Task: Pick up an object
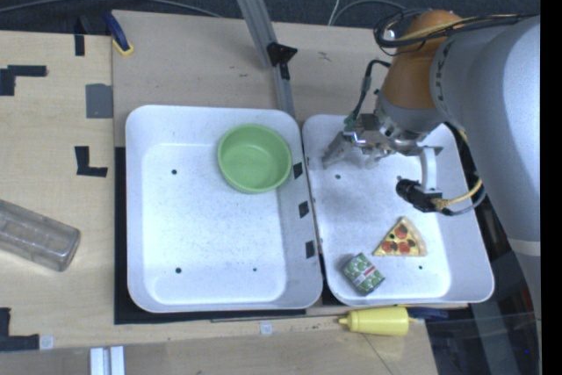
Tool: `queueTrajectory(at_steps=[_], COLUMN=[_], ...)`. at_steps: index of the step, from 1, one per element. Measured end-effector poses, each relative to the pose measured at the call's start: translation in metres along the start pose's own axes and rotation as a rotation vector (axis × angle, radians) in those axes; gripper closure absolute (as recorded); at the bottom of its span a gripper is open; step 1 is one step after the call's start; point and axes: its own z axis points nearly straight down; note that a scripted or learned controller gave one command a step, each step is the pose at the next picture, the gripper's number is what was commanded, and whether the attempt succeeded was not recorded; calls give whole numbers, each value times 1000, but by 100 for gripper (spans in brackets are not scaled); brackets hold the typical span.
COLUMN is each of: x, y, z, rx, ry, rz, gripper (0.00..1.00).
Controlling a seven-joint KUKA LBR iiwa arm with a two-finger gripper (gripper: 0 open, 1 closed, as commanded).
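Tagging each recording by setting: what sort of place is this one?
Most likely a robotics lab's bin-picking bench, not a home or kitchen. Two white bins sit side by side on a board marked with black tape, holding toy items like a pizza slice, under an industrial arm.

Arm [492,101] reaches from the right; end effector [338,155] points down-left.
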Motion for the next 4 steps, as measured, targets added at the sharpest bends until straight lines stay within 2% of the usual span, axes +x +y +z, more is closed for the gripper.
queueTrajectory(at_steps=[1,4], x=[1,-3], y=[1,7], z=[-13,-157], rx=[-4,-10], ry=[1,0], rz=[-1,0], gripper=[100,100])
